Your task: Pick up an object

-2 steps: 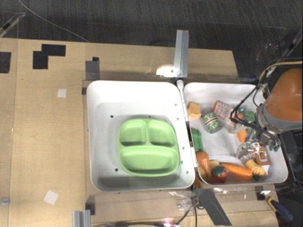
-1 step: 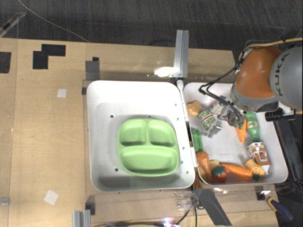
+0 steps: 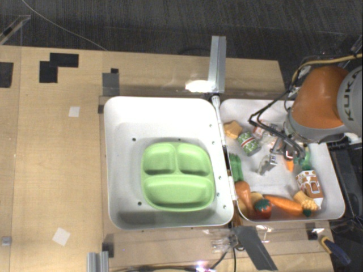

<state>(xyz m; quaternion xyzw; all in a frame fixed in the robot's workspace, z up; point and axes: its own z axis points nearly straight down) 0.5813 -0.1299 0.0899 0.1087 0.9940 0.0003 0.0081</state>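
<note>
The tool point(image 3: 271, 162) is positioned above the right bin point(image 3: 332, 180); finger state cannot be determined. Descent onto one object is required.

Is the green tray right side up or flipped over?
Right side up. The green tray lies flat in the left bin, and its three hollow compartments face upward.

Bright, even overhead light; glare on the white bin point(image 3: 122, 118) rim.
</note>
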